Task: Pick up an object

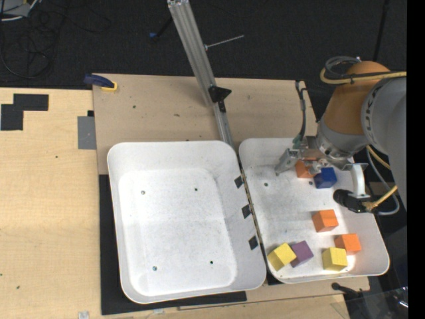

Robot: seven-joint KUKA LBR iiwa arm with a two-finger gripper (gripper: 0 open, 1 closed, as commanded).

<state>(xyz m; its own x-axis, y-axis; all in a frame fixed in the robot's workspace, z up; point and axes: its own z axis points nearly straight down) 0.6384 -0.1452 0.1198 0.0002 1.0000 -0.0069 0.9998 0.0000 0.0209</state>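
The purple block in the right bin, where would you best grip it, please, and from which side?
Come from above and close on the purple block's two free faces, upper and lower in the camera view. A yellow block touches its left side, so a grip across that axis looks blocked.

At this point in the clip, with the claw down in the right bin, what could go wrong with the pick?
1. The claw sits over an orange block with a blue block close beside it; it may nudge the blue one or trap both.
2. These blocks lie near the right bin's far wall, so a pushed block could jam against it.
3. The wrist hides the contact, so a miss may go unseen.
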